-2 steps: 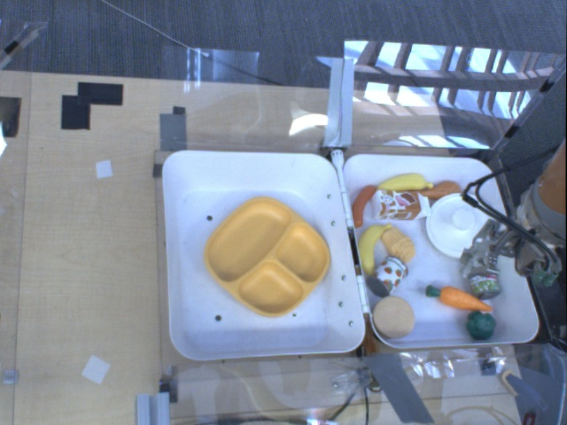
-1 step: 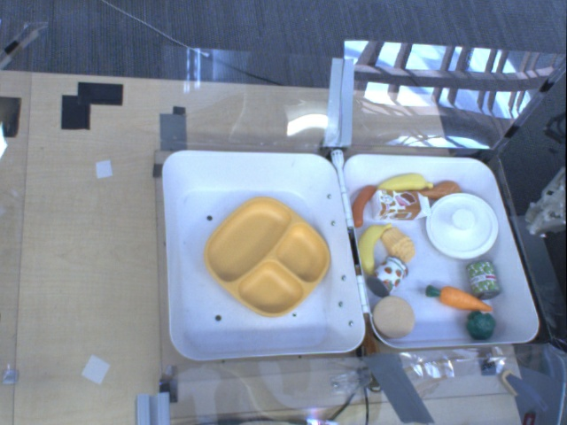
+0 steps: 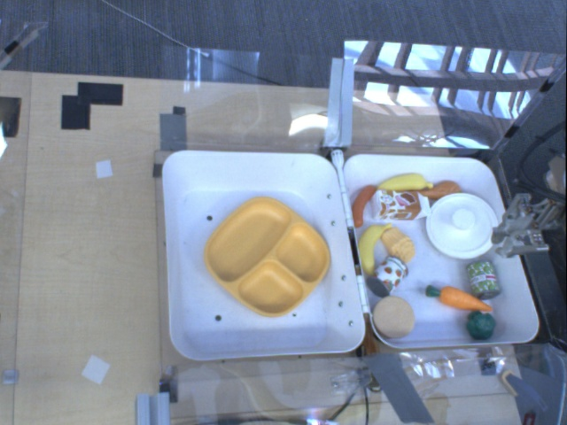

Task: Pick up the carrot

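Note:
The carrot [image 3: 462,299] is orange with a small green top and lies flat near the front right of the right bin [image 3: 514,321], its tip pointing right. My gripper [image 3: 523,230] hangs over that bin's right rim, beside a white bowl. It is above and to the right of the carrot, well apart from it, and nothing shows in its grasp.
Close to the carrot are a green can [image 3: 483,279] and a dark green ball [image 3: 480,325]. The white bowl [image 3: 461,224], a banana [image 3: 403,182], a snack packet [image 3: 399,206], a sausage [image 3: 361,204] and a tan bun [image 3: 393,317] crowd the same bin. The left bin [image 3: 186,326] holds a yellow divided plate [image 3: 268,255].

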